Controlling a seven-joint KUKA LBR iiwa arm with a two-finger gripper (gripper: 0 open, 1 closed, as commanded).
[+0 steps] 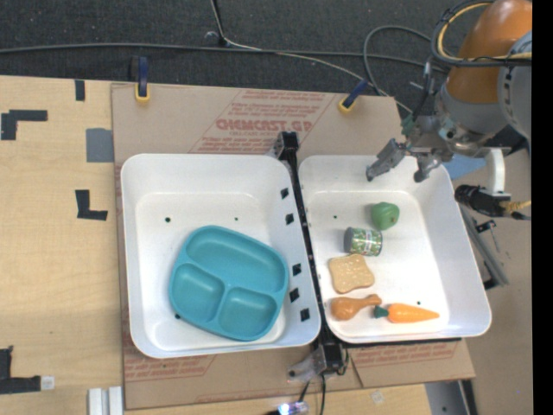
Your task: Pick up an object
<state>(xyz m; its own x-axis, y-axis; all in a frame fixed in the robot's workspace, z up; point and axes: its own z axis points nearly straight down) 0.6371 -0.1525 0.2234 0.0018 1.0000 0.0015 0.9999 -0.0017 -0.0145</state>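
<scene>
The right-hand bin (462, 258) holds five small things, any of which could be picked. A green apple (385, 214) sits near the middle of that bin, with a small green-labelled can (364, 241) lying on its side just below and left of it. Below the can lies a slice of toast (351, 272), and nearer the front wall a chicken drumstick (353, 306) lies end to end with an orange carrot (408, 314), the two almost touching. The gripper (399, 171) hangs above the back edge of this bin, up and to the right of the apple and well apart from it; its two dark fingers (380, 164) are splayed wide with nothing between them. The grey arm with its orange band (488, 46) reaches in from the right. The left-hand bin (143, 197) carries a teal divided plate (228, 282), tilted a little, lying toward the front. Both bins rest side by side on a brown cardboard sheet (251, 124) held at the back by a blue-and-yellow clamp (141, 78), and black cables (216, 37) run across the dark floor behind.
</scene>
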